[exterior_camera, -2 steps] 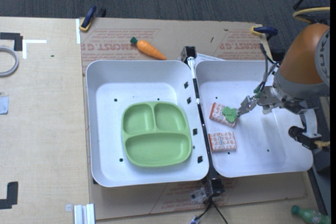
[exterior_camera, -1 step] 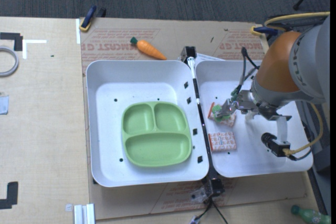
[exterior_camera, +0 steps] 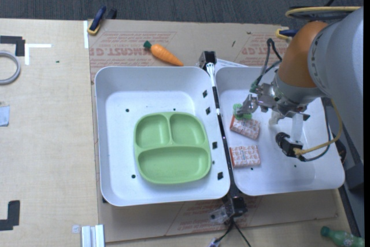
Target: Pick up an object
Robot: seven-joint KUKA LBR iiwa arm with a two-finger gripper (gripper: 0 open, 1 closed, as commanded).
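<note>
My gripper (exterior_camera: 250,107) hangs low over the left part of the right bin (exterior_camera: 315,173), below the arm's orange band (exterior_camera: 298,61). Its tip is right beside a small green object (exterior_camera: 239,110), and I cannot tell whether they touch. Just under the tip lies a red-and-white packet (exterior_camera: 245,128), tilted. A second similar packet (exterior_camera: 244,155) lies flat nearer the front of the same bin. Nothing shows as lifted off the bin floor.
The left bin (exterior_camera: 115,124) holds a green divided plate (exterior_camera: 172,147). A toy carrot (exterior_camera: 163,53) lies on the cardboard behind the bins. A black clip (exterior_camera: 207,58) sits at the bins' shared far corner. Cables (exterior_camera: 306,147) loop from the wrist over the right bin.
</note>
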